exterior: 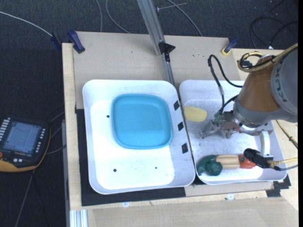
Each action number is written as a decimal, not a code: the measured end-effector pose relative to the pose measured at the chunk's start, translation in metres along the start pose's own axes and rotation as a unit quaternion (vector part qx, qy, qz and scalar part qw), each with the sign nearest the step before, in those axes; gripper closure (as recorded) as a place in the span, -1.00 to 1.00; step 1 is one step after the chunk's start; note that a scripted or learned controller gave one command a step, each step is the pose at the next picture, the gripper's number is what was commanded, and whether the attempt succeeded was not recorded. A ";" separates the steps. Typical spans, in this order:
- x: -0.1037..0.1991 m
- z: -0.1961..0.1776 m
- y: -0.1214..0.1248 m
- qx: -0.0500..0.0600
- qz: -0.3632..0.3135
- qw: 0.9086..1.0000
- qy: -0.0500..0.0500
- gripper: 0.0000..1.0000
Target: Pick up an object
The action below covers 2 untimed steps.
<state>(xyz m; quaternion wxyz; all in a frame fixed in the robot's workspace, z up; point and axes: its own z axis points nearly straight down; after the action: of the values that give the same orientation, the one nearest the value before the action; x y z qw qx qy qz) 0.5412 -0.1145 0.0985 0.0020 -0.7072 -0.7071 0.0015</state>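
Claw [211, 128] hangs low in the right bin [208, 90], spread and gripping nothing as far as I can see. Left to right: blue plate [141, 121] in the left bin [94, 141], yellow piece [195, 113] just beside the claw, green-ended wooden toy [222, 163] nearer the front. I'd centre over the yellow piece before squeezing.
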 end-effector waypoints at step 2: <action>0.001 -0.071 0.011 -0.005 0.000 1.000 -0.001 1.00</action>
<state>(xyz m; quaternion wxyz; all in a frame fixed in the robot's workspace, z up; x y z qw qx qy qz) 0.5527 -0.1131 0.1694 -0.0019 -0.7069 -0.7074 -0.0015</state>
